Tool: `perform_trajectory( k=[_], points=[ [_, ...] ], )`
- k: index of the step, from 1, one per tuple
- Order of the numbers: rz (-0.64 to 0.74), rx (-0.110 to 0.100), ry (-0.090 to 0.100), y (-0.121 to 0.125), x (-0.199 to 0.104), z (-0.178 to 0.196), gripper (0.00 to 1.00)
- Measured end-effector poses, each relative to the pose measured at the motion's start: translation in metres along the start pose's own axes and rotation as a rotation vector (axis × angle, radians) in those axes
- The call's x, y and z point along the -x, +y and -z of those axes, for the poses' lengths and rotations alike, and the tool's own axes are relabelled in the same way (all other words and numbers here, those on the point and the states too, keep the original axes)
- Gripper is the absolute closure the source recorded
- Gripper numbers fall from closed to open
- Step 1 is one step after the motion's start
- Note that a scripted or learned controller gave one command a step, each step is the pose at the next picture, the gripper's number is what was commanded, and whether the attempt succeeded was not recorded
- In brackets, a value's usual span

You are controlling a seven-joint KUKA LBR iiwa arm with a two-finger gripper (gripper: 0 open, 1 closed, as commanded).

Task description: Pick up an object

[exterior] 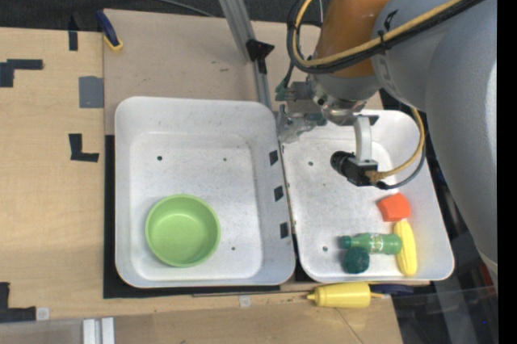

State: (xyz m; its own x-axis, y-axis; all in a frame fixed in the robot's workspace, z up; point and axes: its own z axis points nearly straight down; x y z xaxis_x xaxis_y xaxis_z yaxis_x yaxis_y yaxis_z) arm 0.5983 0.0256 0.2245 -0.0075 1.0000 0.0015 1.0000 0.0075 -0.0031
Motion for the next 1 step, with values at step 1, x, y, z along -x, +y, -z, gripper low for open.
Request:
perform_trajectory(
  k=[1],
  points=[
    [0.000, 0.002, 0.000, -0.0014, -0.0521, 0.0074, 1.00]
  ],
)
